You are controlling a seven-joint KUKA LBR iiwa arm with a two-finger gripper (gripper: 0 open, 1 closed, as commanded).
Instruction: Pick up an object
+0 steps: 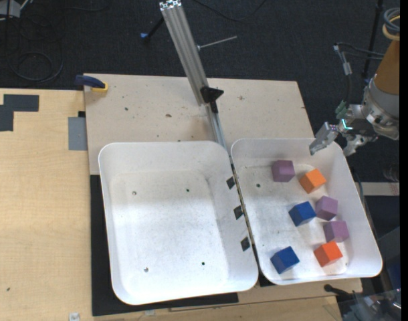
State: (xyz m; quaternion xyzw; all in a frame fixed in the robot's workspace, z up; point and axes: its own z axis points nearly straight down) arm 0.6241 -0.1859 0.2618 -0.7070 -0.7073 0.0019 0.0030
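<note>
While arm leans in from right, tool (338, 139) hovers above right bin's (364, 209) far corner — fingers spread, nothing held.

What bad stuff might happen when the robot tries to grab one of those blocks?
1. The blue block touches a purple block, so the tool might bump both and grip neither.
2. The red block and another purple block sit close to the right bin's wall, leaving little room there.
3. The tool hovers at the bin's far corner, so it might hit the rim going down.
</note>
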